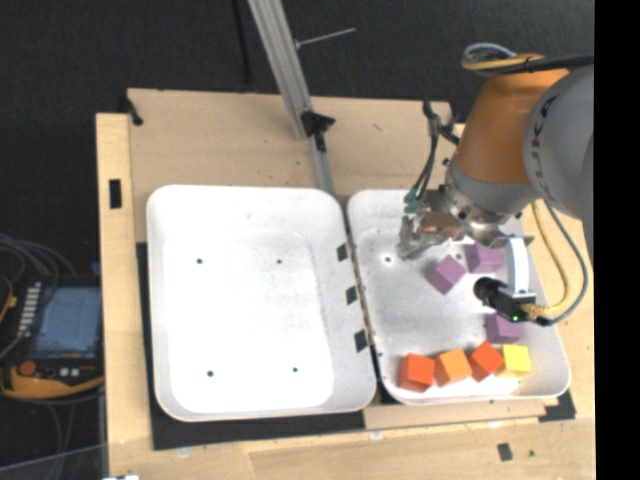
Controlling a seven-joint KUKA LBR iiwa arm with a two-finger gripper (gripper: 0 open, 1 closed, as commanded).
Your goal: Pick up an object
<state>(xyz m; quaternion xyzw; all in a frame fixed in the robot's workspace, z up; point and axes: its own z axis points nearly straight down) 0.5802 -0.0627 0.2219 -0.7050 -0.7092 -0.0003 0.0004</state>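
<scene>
The left bin (245, 298) at frame centre-left lies open to reach; in the right bin (400, 308), purple blocks (447, 273) and a lower-edge block row (460, 365) crowd the right side.

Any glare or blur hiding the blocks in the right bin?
Camera view: the white right bin is bright and nearly washed out, yet the orange blocks and purple block stay distinct; the hand looks slightly soft; the arm covers the bin's upper right.
</scene>
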